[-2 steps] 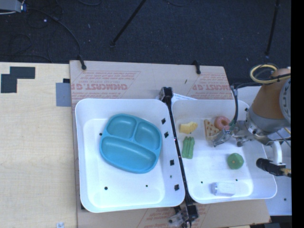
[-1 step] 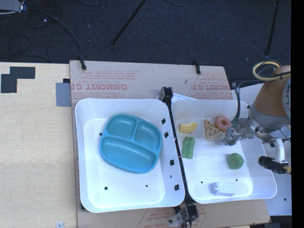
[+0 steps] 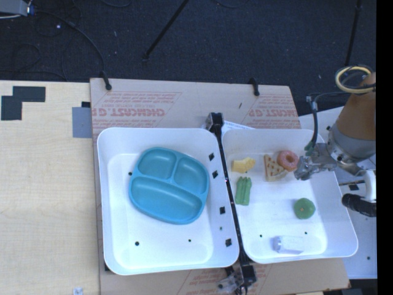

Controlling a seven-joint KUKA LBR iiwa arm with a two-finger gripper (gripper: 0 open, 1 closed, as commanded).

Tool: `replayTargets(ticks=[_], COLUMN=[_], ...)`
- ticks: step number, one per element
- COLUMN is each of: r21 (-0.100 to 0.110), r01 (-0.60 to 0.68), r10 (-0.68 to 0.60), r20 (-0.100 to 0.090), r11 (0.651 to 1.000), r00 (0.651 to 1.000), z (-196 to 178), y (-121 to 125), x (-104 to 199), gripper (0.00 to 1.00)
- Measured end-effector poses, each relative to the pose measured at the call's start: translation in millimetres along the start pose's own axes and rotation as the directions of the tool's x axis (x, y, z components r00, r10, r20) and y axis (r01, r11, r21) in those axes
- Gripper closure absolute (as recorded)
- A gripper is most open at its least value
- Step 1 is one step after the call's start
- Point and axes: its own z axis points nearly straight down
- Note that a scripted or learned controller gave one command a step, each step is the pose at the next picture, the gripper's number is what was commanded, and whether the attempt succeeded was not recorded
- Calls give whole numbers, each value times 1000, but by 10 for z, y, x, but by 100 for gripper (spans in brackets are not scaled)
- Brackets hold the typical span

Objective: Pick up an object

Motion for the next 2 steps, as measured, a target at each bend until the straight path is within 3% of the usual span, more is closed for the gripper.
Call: replayTargets(ticks=[2], r21=[-1], r01=[0], r10=[0], r20=[1], r11=[1000], r00=[1000], z=[-1057], y=[1], x=[-15], gripper=[100])
